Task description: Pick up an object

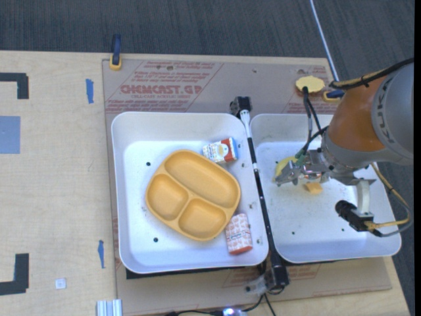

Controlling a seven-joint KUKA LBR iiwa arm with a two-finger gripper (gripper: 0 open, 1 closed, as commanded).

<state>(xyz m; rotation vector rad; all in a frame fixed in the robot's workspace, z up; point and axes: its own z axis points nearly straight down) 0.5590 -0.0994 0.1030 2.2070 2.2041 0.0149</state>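
The gripper (294,171) hangs low in the right bin (329,239), by a small yellow piece (314,188) (its grip cannot be told). It should drop straight over the piece, then squeeze slowly.

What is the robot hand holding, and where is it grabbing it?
It cannot be told. The gripper is low in the right bin, beside a small yellow piece, but the fingers are too blurred to show anything between them.

Beyond my bins I see a yellow clamp (310,84) at the board's far edge, a blue clip (116,47), and black tape marks (18,84) on the bench.
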